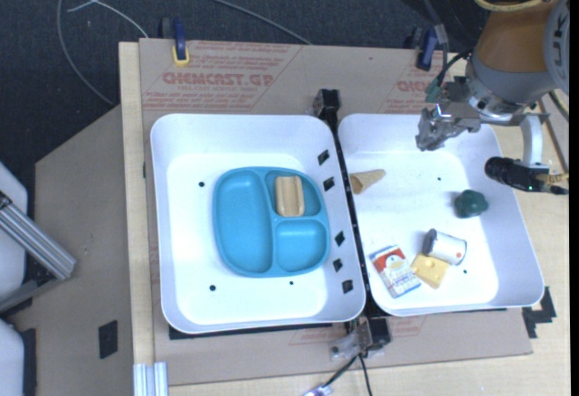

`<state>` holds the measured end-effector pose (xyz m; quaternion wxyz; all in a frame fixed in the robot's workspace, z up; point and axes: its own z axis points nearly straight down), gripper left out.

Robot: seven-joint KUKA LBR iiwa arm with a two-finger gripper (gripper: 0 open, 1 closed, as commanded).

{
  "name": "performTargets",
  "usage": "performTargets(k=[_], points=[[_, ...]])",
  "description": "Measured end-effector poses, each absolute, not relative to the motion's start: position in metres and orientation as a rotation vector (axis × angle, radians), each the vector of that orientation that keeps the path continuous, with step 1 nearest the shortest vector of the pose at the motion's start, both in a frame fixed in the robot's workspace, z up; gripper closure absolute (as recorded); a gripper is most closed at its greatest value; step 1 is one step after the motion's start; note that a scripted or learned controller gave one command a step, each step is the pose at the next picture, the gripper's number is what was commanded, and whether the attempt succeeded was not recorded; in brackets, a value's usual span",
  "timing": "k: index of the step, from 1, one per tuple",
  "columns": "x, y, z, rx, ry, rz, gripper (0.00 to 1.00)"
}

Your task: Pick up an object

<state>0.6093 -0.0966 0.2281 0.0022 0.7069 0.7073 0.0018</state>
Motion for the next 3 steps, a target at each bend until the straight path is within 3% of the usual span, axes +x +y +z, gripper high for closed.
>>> performTargets(k=[1,3], points=[[0.61,-0.097,0.242,2.219,2.221,0.003,1.0],[0.589,0.015,0.233,2.218,2.232,0.002,1.0]])
